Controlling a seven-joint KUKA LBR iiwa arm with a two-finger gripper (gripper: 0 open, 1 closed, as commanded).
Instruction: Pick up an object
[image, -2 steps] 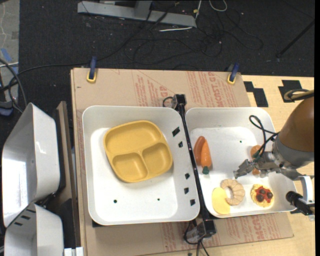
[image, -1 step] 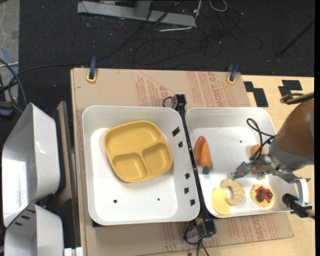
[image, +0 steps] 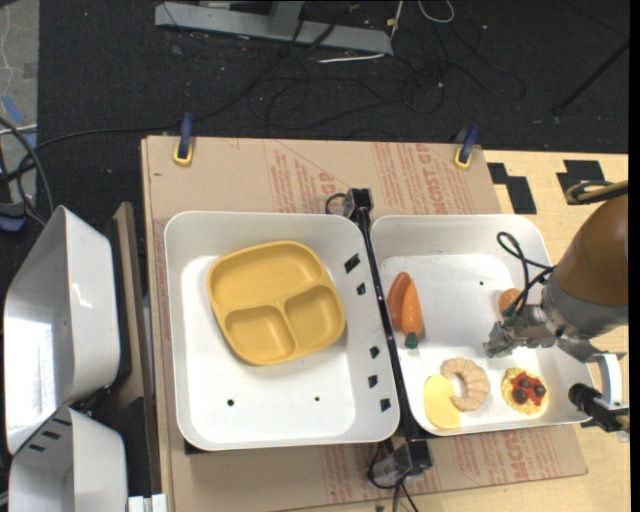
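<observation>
The two bins (image: 190, 330) look like smooth, slightly glossy white plastic. The yellow tray (image: 275, 300) is matt plastic. The tabletop (image: 300, 170) looks like rough brown cardboard with red print. The carrot (image: 405, 303) looks smooth, glossy plastic.

Orange carrot (image: 405, 303) lies lengthwise (stem end down) in right bin (image: 440, 240).

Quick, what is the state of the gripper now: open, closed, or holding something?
Gripper: cannot be told. It hangs low over the right bin, near the small tart.
</observation>
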